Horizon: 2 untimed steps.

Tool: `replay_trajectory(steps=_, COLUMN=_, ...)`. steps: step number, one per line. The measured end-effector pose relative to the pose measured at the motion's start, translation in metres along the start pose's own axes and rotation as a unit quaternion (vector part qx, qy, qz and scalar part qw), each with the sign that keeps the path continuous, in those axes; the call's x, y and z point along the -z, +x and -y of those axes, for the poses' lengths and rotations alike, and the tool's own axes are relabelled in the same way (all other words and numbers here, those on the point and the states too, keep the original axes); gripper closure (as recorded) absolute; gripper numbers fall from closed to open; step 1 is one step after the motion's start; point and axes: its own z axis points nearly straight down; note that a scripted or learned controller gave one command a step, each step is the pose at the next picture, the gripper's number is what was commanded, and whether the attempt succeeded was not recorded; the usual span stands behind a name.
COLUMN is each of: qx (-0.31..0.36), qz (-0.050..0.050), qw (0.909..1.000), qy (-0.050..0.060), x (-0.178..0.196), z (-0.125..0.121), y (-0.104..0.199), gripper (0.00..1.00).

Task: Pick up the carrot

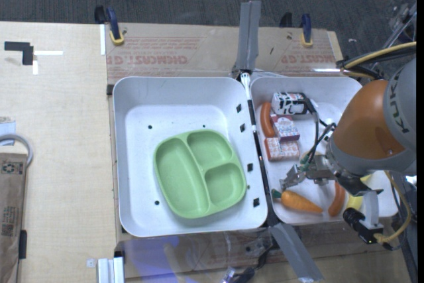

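Orange carrot (pixel 301 202) lying flat near the front edge of the right bin (pixel 262 162), tip pointing right, green stub toward the divider. Just above it, the gripper (pixel 299 175), slung low under the grey and orange arm (pixel 364 132) reaching in from the right. Metal fingers (pixel 291 178) angled down and left, splayed apart, nothing between them. Hovering close over the carrot's left half, apart from it by a sliver, contact hard to judge. Behind the gripper, small red-and-white boxes (pixel 281 139) and a black-and-white carton (pixel 289 103), with a red sausage shape (pixel 266 118) beside the divider. Over in the left bin (pixel 126 142), a green divided plate (pixel 200 172), sitting well clear of the action.
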Motion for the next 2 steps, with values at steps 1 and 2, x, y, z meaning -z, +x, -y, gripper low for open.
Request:
replay_trajectory(steps=1, qx=-0.002, qz=-0.001, qw=1.0, qy=0.003, x=0.0052, z=0.0001, y=-0.0008, gripper=1.0)
replay_trajectory(steps=2, qx=-0.002, qz=-0.001, qw=1.0, qy=0.003, x=0.0052, z=0.0002, y=-0.0008, gripper=0.0)
